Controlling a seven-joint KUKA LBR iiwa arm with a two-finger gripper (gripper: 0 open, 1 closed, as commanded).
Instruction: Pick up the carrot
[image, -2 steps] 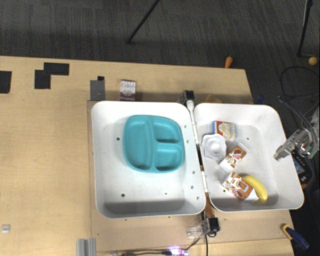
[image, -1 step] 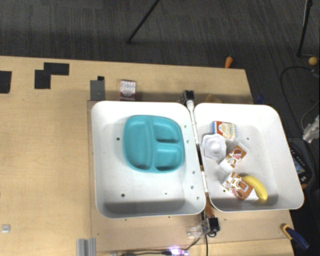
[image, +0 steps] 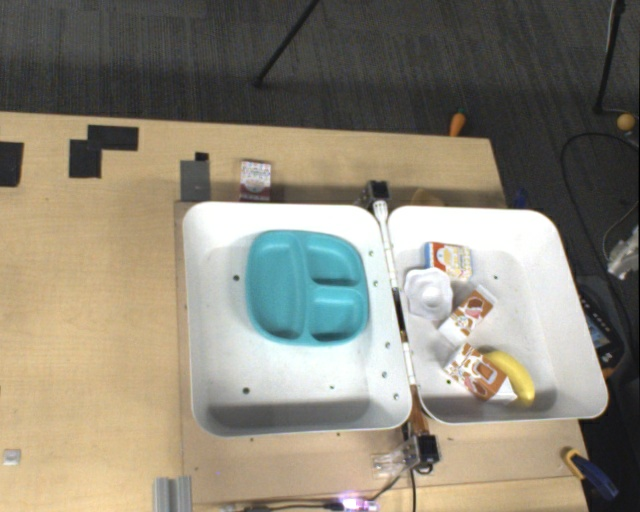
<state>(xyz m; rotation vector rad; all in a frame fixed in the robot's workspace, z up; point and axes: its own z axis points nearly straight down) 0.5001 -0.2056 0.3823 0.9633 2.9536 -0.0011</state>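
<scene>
None of the task is judged completed: a yellow curved banana (image: 512, 375) lies untouched in the right shallow white bin (image: 540, 260); the tool's state cannot be told.

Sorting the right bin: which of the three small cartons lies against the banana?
The lowest carton, right against the banana's left side; the middle carton and top carton sit higher, by the white cup.

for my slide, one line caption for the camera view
Teal divided plate in the left bin; banana and snack packs in the right bin.
</scene>
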